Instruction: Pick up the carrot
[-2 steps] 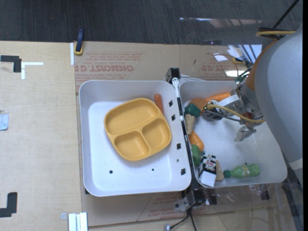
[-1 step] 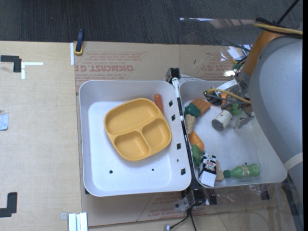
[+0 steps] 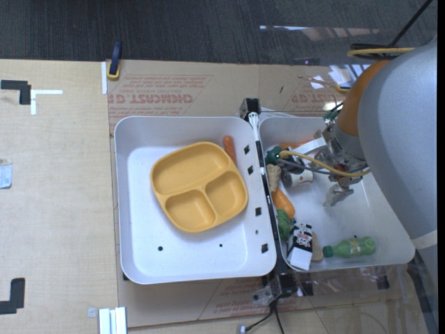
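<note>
A single fixed camera looks down from above the bench [image 3: 55, 207] at a slant, far enough off to take in both white bins: the left bin [image 3: 132, 207] lies near the middle of the picture, the right bin [image 3: 375, 207] toward the right edge. Dark floor [image 3: 208, 12] runs along the top. The arm [image 3: 407, 138] enters from the right, looming large and close to the lens.
</note>
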Motion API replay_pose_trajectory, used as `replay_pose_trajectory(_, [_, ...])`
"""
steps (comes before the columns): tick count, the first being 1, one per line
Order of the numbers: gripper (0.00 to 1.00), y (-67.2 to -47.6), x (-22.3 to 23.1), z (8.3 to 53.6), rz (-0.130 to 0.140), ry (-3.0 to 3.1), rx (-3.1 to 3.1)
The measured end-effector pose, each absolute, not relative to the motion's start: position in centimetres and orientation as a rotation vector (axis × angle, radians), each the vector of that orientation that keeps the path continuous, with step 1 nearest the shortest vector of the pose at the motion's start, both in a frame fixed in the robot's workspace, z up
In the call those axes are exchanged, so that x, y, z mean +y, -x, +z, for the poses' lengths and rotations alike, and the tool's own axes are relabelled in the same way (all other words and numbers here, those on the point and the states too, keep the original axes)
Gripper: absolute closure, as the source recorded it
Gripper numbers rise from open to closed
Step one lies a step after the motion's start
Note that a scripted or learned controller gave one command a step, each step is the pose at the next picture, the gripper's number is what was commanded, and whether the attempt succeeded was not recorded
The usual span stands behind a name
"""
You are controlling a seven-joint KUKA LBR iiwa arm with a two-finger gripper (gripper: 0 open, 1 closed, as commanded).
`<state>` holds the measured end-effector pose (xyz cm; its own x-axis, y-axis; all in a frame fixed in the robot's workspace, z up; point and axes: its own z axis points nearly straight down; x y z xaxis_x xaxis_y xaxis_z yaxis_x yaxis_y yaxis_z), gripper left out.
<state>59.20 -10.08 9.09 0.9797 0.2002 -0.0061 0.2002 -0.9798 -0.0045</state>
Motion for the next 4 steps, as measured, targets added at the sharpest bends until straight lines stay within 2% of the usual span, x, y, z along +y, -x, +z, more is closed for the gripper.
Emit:
replay_pose_trajectory(1, [0.00,-54.4,-3.6,19.1,0.007,3.105,-0.468])
replay_pose_trajectory(2, [0.00,-49.3,-1.3,19.1,0.010,3.095,-0.520])
replay_pose_trajectory(3, [0.00,-51.2,-8.4,19.1,0.004,2.974,-1.011])
replay_pose_trajectory(4, [0.00,-48.8,-4.7,19.0,0.011,3.084,-0.575])
